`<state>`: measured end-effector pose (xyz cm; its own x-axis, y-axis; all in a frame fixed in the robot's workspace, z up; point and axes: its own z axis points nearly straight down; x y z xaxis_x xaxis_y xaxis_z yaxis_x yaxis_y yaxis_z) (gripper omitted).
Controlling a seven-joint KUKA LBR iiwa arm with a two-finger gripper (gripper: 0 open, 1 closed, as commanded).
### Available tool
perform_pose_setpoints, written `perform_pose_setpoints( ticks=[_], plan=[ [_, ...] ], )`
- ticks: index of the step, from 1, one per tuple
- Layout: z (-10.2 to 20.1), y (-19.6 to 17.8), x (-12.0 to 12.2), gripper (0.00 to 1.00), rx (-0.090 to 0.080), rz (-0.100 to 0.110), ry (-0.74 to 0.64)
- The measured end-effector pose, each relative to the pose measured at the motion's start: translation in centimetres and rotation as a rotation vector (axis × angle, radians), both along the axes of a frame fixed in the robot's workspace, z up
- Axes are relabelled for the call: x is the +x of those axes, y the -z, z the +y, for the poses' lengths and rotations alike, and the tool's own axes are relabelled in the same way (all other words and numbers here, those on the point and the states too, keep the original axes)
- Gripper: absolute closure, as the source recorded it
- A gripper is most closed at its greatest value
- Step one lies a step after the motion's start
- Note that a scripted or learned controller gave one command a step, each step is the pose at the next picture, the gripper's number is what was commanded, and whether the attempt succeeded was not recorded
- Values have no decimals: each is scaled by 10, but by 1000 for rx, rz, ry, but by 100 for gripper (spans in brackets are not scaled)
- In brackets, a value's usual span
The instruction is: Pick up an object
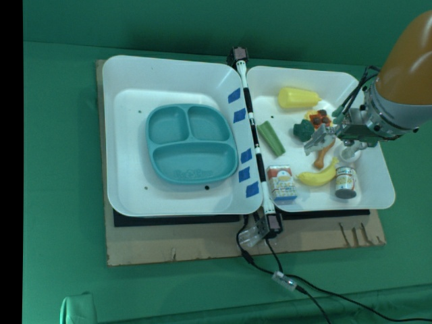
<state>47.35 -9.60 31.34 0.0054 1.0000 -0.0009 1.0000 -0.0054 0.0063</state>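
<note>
Gripper (322, 140) state: can't tell; hovers over slim orange plastic carrot (325, 155) just above yellow banana (318, 177); light, rigid, slick, pinch mid-shaft

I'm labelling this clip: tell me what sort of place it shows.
Most likely a robot lab's grasping test bench: two white bins on cardboard over green cloth, toy food such as a banana and a small can, and cables trailing off.
</note>
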Motion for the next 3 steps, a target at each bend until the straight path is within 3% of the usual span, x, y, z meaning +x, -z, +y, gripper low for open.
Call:
perform_pose_setpoints(
  ticks=[1,2,3],
  plan=[
    [-28,126,-2,0,-7,-15,5],
    [-30,112,1,100,-12,-30,12],
    [-13,125,73,100,-4,-16,0]
  ],
)
